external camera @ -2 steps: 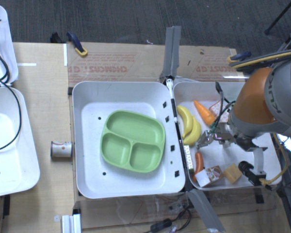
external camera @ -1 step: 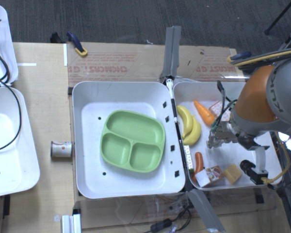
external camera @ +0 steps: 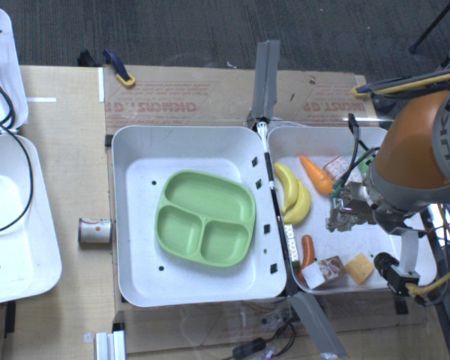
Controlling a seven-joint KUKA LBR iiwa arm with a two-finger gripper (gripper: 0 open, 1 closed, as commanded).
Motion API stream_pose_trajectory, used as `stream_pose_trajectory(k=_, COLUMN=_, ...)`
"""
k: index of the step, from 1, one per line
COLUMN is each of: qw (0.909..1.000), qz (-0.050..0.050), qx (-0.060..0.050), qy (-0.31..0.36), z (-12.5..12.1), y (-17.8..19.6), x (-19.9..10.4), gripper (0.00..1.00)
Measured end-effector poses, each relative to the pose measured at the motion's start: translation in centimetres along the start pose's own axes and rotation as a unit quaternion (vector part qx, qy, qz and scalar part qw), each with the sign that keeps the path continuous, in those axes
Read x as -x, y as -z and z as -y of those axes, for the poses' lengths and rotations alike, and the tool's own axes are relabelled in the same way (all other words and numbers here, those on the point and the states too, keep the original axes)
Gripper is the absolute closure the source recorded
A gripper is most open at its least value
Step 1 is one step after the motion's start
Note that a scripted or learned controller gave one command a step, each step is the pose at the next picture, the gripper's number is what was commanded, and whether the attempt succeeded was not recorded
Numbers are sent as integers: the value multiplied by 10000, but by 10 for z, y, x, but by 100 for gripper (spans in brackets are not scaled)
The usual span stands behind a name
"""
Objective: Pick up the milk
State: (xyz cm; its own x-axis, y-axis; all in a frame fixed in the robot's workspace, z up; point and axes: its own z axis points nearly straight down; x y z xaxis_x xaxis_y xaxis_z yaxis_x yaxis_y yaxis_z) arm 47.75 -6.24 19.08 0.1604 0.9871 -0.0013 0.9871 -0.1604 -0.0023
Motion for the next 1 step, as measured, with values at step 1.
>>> stream_pose_trajectory(k=1, qw=9899, qz=5, qx=-5, qy=-1416, z=11, y=0, x=-69, gripper=100)
